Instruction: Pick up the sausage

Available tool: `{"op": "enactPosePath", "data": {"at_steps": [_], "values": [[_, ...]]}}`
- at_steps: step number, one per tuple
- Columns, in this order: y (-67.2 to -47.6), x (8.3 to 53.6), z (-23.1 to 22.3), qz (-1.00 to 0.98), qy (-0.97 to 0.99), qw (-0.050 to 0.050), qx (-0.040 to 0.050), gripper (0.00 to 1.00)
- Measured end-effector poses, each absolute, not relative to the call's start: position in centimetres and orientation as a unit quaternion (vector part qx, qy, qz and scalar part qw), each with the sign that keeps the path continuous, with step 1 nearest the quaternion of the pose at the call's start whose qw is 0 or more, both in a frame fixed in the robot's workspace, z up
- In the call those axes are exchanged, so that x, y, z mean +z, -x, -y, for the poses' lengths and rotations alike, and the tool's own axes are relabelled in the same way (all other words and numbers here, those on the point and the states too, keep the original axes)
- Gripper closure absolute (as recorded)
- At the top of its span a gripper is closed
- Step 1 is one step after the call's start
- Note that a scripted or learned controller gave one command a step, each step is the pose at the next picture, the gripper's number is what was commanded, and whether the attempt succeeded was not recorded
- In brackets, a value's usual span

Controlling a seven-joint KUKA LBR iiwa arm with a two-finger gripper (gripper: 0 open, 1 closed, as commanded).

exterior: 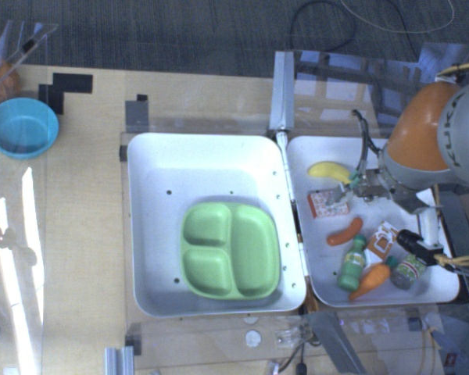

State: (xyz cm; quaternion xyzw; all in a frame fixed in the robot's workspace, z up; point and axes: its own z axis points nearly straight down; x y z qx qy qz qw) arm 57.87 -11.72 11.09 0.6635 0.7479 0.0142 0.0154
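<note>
left bin (152, 170): green divided tray (230, 250) | right bin (313, 283): sausage (345, 231) mid-bin, just below small red-and-white box (328, 203); banana (329, 170) at top; green bottle (352, 264), carrot (373, 278), can (407, 272) low | pincer (358, 184) over box and banana, grip state cannot be told | desk (70, 287): blue bowl (22, 126) far left

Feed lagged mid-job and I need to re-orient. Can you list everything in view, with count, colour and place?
bins: 2, white, side by side on the bench; left bin, right bin
divided plate: 1, green, left bin
sausage: 1, red-orange, middle of right bin
banana: 1, yellow, right bin, far end
small carton: 1, red and white, between banana and sausage
bottle: 1, green, right bin, near end
carrot: 1, orange, beside bottle
bowl: 1, blue, bench far left
gripper: 1, grey arm, over right bin beside banana
</note>
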Motion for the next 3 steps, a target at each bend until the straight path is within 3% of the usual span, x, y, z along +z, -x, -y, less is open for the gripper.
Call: {"op": "enactPosePath", "data": {"at_steps": [1, 2, 3], "values": [[-50.3, 8.9, 12.3, -0.808, -0.590, 0.006, 0.0034, 0.00], [-57.4, 8.9, 9.8, -0.826, -0.564, 0.006, 0.0040, 0.00], [-57.7, 10.2, 9.6, -0.827, -0.562, 0.009, 0.0067, 1.00]]}}
